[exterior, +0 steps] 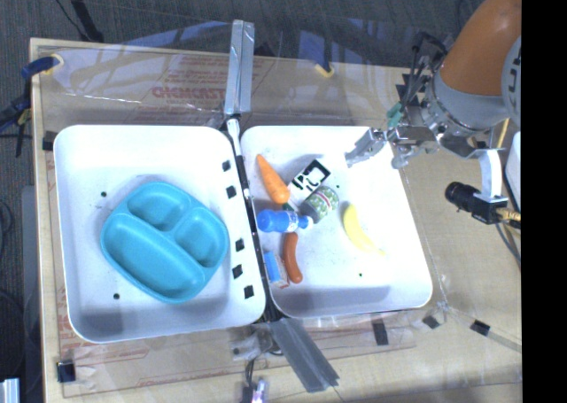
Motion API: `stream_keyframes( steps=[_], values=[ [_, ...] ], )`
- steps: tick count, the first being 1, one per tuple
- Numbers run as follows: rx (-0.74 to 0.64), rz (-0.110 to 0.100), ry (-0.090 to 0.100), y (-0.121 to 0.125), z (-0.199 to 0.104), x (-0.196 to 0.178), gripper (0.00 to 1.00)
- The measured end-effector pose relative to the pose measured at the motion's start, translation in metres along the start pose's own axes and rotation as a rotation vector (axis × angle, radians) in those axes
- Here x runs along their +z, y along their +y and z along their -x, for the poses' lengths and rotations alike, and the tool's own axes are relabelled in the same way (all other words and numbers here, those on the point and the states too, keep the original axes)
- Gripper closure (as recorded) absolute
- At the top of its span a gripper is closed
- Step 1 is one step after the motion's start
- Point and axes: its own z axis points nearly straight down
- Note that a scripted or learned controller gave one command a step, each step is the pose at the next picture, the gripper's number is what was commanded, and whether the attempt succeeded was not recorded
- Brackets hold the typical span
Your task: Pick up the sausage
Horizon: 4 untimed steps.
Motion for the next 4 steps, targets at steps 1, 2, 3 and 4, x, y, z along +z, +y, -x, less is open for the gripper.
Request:
stream_keyframes(
  steps=[1, 2, 3, 4],
  values=[
    [0.338, -0.002, 0.001, -0.012, -0.025, 0.136, 0.00],
    [0.272, 0.005, -0.001, -0.070, -0.049, 0.194, 0.00],
    [0.264, 0.007, 0.000, -0.068, -0.049, 0.184, 1.00],
    [0.239, 0.005, 0.000, -0.071, -0.094, 0.021, 1.00]
  ],
)
